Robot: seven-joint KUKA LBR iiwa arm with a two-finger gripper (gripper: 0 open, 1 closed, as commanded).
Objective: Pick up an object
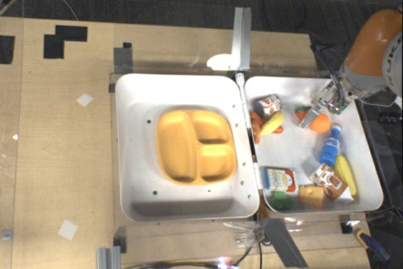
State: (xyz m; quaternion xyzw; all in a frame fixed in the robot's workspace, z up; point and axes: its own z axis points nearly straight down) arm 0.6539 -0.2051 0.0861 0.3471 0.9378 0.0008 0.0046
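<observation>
Gripper [330, 99] positioned over right bin [371, 164]; finger state cannot be told. Orange ball [320, 123] located just below-left of gripper, nearest object.

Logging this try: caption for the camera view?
Gripper over right white bin of toy food; yellow divided tray in left white bin.

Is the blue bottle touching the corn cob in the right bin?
Apart. The camera view shows a strip of white bin floor between the blue bottle and the corn cob, which lies lower and to its right.
</observation>
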